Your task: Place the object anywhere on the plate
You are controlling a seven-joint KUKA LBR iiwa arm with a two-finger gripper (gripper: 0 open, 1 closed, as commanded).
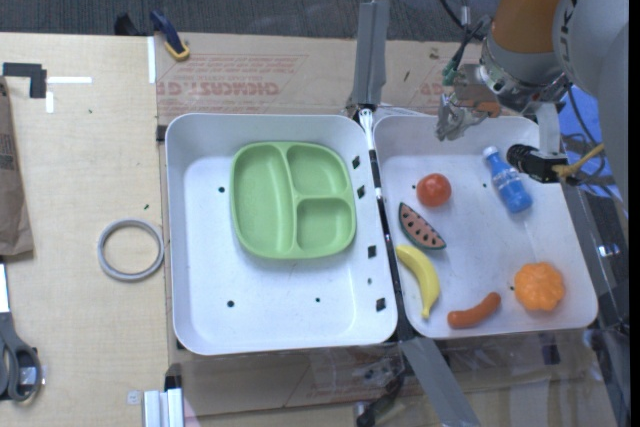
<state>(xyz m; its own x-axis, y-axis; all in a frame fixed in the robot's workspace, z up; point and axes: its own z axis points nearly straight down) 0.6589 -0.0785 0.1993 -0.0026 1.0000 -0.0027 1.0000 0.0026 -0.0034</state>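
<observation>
A: Camera view: where is the gripper?
B: Far over the right bin, grip unclear; toys lie below, green plate left, awaiting one.

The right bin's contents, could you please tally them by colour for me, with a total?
Red: 2, the tomato and the sausage
Orange: 1, the orange
Yellow: 1, the banana
Blue: 1, the bottle
Red and green: 1, the watermelon slice
Total: 6
</observation>
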